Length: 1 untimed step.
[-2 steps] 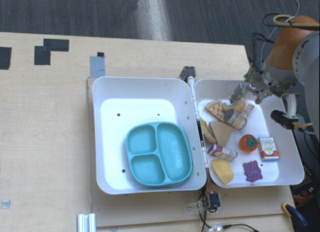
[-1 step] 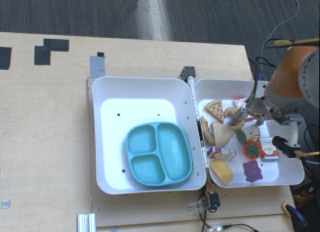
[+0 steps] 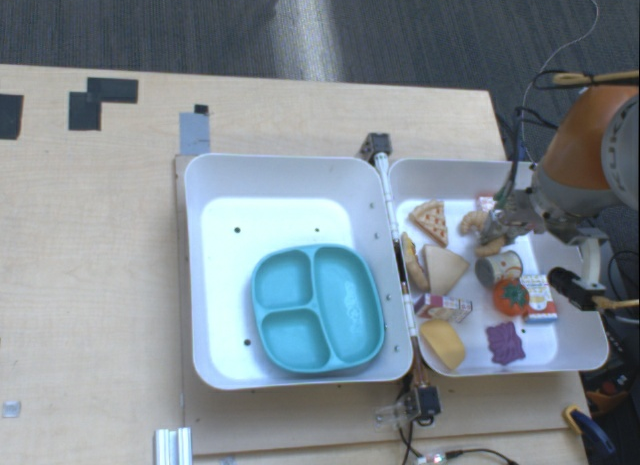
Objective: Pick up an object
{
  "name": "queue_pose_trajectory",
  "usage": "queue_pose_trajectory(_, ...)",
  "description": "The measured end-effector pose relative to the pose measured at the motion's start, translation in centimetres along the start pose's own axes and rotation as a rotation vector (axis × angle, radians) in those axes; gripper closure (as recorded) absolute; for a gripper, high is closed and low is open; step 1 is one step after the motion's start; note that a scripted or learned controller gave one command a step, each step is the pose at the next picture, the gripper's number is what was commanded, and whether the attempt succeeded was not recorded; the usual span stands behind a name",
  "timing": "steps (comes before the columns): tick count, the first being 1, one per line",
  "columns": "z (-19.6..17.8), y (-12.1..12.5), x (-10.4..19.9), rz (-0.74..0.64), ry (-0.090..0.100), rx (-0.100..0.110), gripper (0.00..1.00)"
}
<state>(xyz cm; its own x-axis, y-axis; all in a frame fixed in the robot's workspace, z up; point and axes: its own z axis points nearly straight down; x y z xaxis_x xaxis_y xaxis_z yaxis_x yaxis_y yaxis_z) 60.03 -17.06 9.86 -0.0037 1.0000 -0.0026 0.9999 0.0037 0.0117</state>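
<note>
A: Tan pastry (image 3: 489, 246) in the right bin (image 3: 590, 358), far half, touching the gripper (image 3: 497, 225) at its 6 o'clock. Long axis runs 3 to 9.
B: Nearer stuff?
A: Purple square (image 3: 505, 342), then tomato (image 3: 511, 297), grey can (image 3: 497, 269).
B: Jaws?
A: Can't tell, blurred. Blue tray (image 3: 318, 306) in the left bin (image 3: 205, 253), 9 o'clock.

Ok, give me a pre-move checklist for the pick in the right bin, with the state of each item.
1. Gripper is over the right white bin: ok.
2. Something lies under it to grab, a tan toy piece: ok.
3. Finger opening: cannot tell.
4. Object already held: cannot tell.
5. Neighbours crowd the target, with the pizza slice toy and grey cylinder close by: not ok.
6. Blue divided plate sits in the left bin, away from the arm: ok.
</note>
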Motion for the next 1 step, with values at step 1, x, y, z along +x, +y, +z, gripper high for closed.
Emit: queue_pose_trajectory(1,-8.72,-4.37,2.98,0.0,0.003,0.007,1.0)
